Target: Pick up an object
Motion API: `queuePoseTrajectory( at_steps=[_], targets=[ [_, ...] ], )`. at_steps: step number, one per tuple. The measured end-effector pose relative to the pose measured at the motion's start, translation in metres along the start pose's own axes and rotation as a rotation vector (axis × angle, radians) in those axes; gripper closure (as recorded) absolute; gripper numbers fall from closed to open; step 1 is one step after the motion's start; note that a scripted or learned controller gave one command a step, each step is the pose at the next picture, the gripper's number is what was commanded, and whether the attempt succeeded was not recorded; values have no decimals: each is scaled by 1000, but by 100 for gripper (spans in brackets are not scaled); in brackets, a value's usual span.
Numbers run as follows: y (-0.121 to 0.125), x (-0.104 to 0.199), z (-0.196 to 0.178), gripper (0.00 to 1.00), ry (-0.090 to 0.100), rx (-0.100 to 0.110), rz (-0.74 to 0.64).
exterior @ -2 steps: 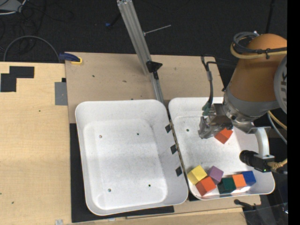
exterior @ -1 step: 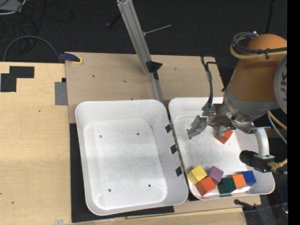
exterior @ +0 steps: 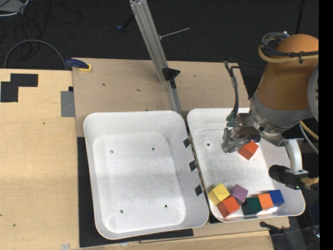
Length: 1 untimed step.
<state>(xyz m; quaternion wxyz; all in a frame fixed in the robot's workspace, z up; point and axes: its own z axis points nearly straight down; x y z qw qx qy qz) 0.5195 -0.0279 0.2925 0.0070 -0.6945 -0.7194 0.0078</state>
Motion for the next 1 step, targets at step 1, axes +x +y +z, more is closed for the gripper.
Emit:
queuePoseTrajectory(
  at_steps=[1],
  targets=[
    [-39, -44, -252, 100, 0, -28, 30]
  ],
)
